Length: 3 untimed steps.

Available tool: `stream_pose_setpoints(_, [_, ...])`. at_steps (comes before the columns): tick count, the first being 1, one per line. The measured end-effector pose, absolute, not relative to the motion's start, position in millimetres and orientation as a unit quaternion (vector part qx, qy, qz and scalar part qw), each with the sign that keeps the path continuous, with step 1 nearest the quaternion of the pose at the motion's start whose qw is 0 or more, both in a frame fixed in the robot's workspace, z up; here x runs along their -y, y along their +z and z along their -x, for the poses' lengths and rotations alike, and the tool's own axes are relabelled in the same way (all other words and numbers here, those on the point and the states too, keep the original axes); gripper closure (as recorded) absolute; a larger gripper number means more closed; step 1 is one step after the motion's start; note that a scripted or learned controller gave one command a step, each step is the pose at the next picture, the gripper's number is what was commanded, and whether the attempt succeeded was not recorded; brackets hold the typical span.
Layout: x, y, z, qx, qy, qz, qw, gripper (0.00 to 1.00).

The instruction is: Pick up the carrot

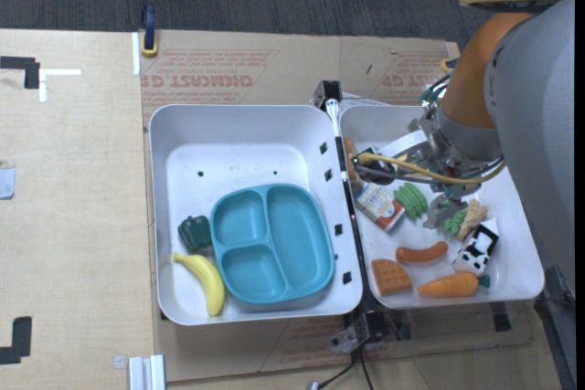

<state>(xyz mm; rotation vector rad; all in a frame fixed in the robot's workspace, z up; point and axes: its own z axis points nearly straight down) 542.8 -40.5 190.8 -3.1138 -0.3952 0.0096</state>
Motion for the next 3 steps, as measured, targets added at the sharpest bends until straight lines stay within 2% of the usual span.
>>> stream_pose_setpoints(1, [79, 191, -501.8, 0.132, 0.0027, 0.991, 0.001, 0.0])
stream_pose_setpoints(2, [99, 90, -563.2, 0.153, 0.0031, 0.988, 0.002, 0.0])
stream_pose_setpoints(3, [99, 91, -563.2, 0.153, 0.0031, 0.988, 0.002, 0.0])
